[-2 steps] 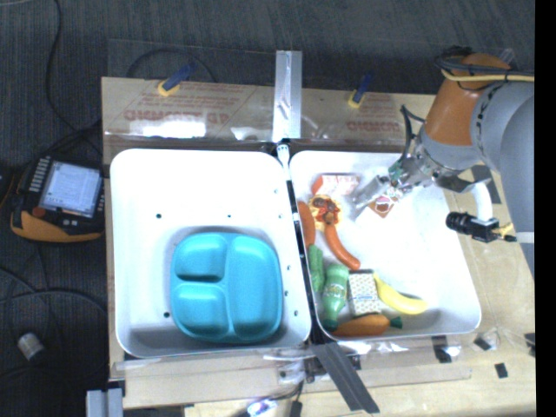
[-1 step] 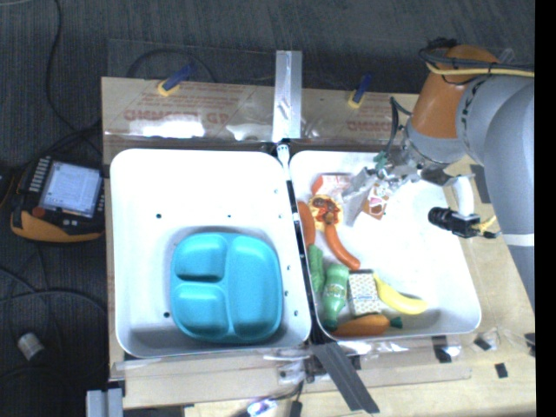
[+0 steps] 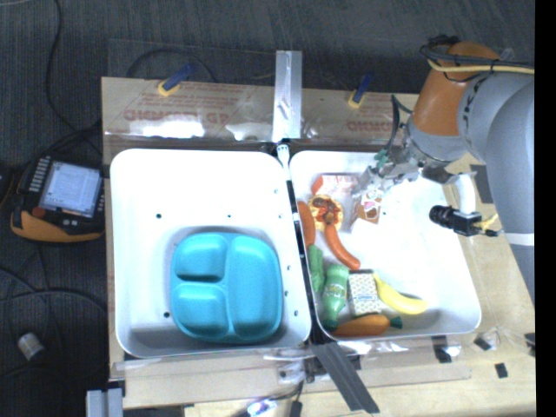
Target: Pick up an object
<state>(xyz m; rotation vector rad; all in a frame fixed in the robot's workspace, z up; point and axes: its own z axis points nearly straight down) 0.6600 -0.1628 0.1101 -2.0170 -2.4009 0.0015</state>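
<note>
Over the right bin's [image 3: 452, 259] far edge I see my gripper [image 3: 388, 165] hanging low, just beside a small clear packet [image 3: 368, 205] with a red label; whether it grips anything I cannot tell. Most candidates crowd the bin's left wall and near corner: a banana [image 3: 398, 300], a green bottle [image 3: 334, 289], an orange sausage-shaped toy [image 3: 341, 247]. I judge this the approach step; next I need a settled descent onto one item
</note>
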